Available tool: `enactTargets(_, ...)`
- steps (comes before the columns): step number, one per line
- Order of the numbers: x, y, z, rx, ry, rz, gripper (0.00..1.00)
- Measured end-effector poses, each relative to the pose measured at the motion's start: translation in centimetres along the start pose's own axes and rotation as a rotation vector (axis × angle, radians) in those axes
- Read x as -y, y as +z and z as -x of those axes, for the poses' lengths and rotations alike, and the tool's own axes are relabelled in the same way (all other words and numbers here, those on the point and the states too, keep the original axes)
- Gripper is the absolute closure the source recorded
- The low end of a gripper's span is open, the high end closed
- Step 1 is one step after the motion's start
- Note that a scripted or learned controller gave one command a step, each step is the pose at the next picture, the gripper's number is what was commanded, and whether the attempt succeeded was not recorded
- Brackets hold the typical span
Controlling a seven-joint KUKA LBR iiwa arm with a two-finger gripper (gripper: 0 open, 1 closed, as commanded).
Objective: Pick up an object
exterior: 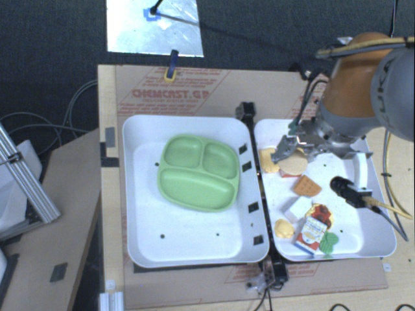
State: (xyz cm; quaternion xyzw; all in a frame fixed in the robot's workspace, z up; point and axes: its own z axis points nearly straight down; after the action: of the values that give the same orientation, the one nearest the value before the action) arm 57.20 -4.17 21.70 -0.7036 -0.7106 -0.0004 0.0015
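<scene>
Camera view puts the tool (286,149) low in the right bin (376,238) over a pale round piece (293,165) — grip state unclear, I cannot tell — so centre it before lifting straight.

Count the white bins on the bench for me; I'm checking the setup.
2: the left shallow white plastic bin holds a green divided plate; the right shallow white plastic bin holds small items.

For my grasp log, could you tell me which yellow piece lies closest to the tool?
The yellow piece by the right bin's left wall, beside the tool; the other lies lower down.
</scene>
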Motion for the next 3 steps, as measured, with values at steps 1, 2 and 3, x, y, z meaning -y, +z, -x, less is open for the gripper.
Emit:
enactTargets(1, 1.5, -1.5, -1.3, 0.001, 0.002, 0.002, 1.0)
enactTargets(2, 0.8, 0.2, -1.9, 0.003, 0.003, 0.001, 1.0)
enactTargets(3, 0.7, 0.1, -0.8, 0.003, 0.01, 0.003, 1.0)
